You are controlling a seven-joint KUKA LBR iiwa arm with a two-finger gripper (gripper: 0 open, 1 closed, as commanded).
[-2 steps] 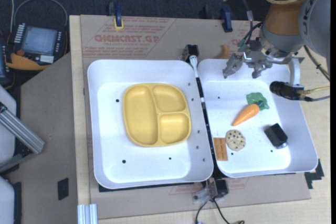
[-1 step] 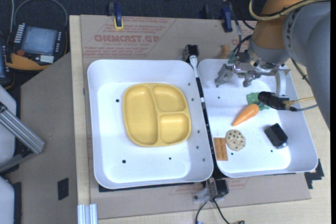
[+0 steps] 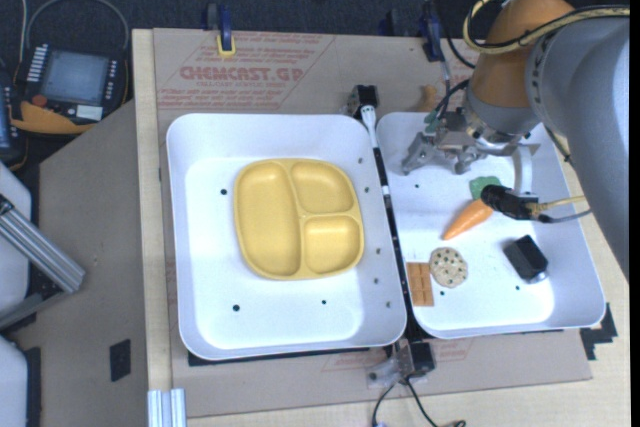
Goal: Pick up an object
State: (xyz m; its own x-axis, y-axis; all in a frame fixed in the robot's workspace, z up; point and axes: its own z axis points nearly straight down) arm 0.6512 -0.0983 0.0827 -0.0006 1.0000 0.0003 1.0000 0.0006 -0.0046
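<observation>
Over right bin (image 3: 570,310), tool (image 3: 441,153) hovering, jaws apart, gripping nothing; toy carrot (image 3: 467,219) lying offset, risking missed grasp.

A: How does the arm (image 3: 590,85) look?

B: It is a thick, rounded grey body. Above the wrist there is a glossy orange band (image 3: 520,35) shaped like a dome.

A: Any cables?

B: Yes, a thin yellow cable (image 3: 487,7) loops around the orange part, with a dark one beside it. Below it, the claw (image 3: 455,153) is a grey metal piece with angular parts.
</observation>
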